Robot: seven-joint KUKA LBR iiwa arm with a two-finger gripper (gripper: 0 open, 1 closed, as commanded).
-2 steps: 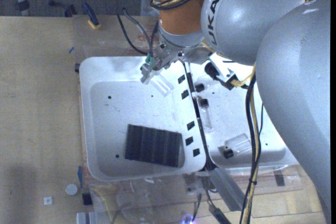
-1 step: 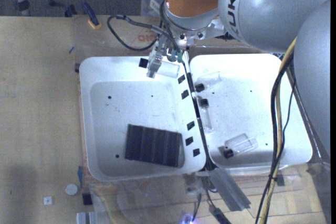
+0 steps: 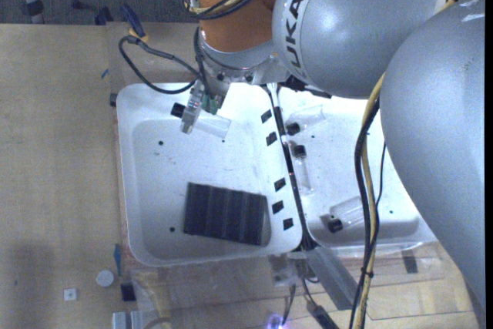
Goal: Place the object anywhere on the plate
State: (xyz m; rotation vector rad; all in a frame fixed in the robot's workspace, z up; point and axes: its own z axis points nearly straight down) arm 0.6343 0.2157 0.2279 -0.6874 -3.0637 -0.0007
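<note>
A dark ribbed rectangular plate [image 3: 225, 213] lies flat near the front of the left bin [image 3: 146, 243]. My gripper [image 3: 192, 113] hangs over the back of that bin, well behind the plate, under the orange wrist band. A small clear piece [image 3: 215, 125] shows right beside the gripper's tip, and whether it is gripped or lying on the bin floor cannot be told. The big grey arm covers most of the upper right.
The right bin [image 3: 400, 223] holds clear objects with black ends: one near its front [image 3: 339, 215], one by the divider [image 3: 297, 152], and one at the back [image 3: 302, 119]. Black markers run along the divider [image 3: 279, 185]. Cables loop behind the left bin.
</note>
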